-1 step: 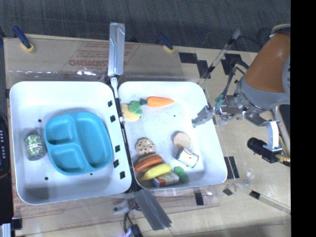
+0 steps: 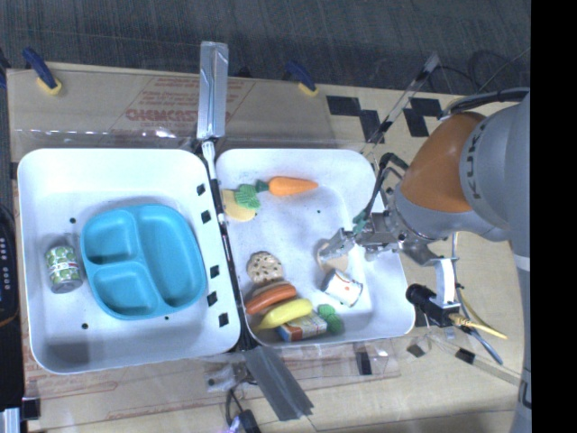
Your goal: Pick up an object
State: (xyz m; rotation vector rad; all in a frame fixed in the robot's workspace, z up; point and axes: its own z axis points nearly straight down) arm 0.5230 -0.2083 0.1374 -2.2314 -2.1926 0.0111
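Observation:
My gripper [image 2: 335, 247] hangs low over the right part of the right bin [image 2: 302, 165], at the end of the grey arm with the orange band [image 2: 437, 174]. A small beige piece [image 2: 336, 262] lies just under its tip, and whether it is touched cannot be made out. A white cup with red markings [image 2: 343, 288] lies tipped just below that. Further left in the same bin are an orange carrot [image 2: 293, 186], a yellow and green toy [image 2: 240, 201] and a speckled cookie [image 2: 264, 265].
Along the right bin's front wall lie a hot dog [image 2: 270, 297], a banana [image 2: 284, 312], a small box [image 2: 302, 329] and a green piece [image 2: 329, 316]. The left bin [image 2: 54, 174] holds a blue divided plate [image 2: 142, 262] and a small can [image 2: 63, 266].

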